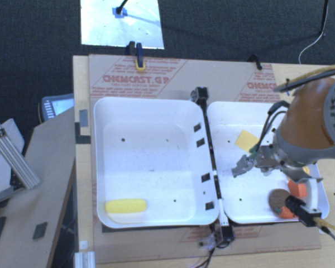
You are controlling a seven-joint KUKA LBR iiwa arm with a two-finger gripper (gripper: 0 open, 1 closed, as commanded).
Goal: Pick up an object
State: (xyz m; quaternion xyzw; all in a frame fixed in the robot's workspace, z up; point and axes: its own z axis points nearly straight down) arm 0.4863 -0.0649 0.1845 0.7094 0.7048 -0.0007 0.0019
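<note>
My gripper [244, 165] hangs over the middle of the right bin [229, 121], reaching in from the right under the orange-banded wrist. A flat yellow piece [247, 140] lies just beyond it toward the bin's back. A brown round object [278, 200] rests near the front right corner, with orange pieces [296, 190] beside it, partly hidden by the arm. In the left bin [151, 113] a yellow oblong object [125, 206] lies at the front left. Nothing shows between the fingers.
A black clip strip [207, 149] runs along the seam between the two bins. The bins sit on a cardboard sheet [156, 74] on the bench. Cables trail at the front edge [215, 242]. A grey rail [11, 155] stands at far left.
</note>
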